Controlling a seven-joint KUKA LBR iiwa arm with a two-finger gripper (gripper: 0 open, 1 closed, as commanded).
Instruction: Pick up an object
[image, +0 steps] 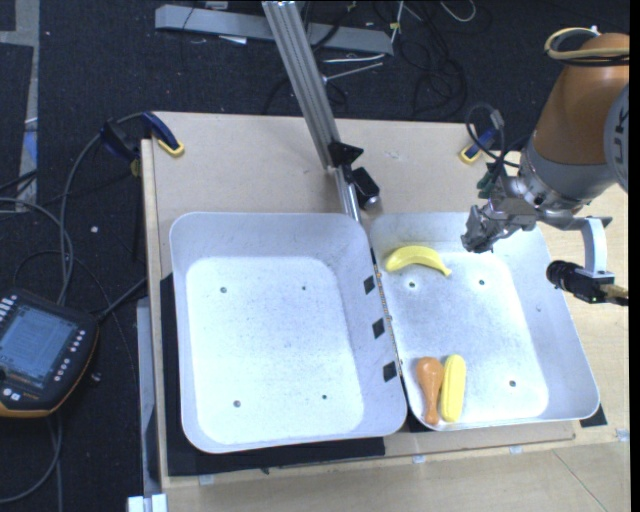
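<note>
Hovering over the right bin's (560, 340) far edge, the gripper (478, 238) carried nothing visible; its opening could not be judged. Nearest lay a banana (417, 260), judged light, smooth, rigid; grasping across its mid-curve seemed soundest.

Two bins sit side by side on the bench (260, 165). In the right bin (545, 350), a banana (417, 260) lies near the back; a drumstick (430, 385) and corn cob (454, 387) touch near the front. The tool (480, 236) hovers right of the banana.

Two white bins (190, 240), one banana (417, 260), one yellow cylinder (453, 387), one orange drumstick-shaped toy (430, 380)
</note>
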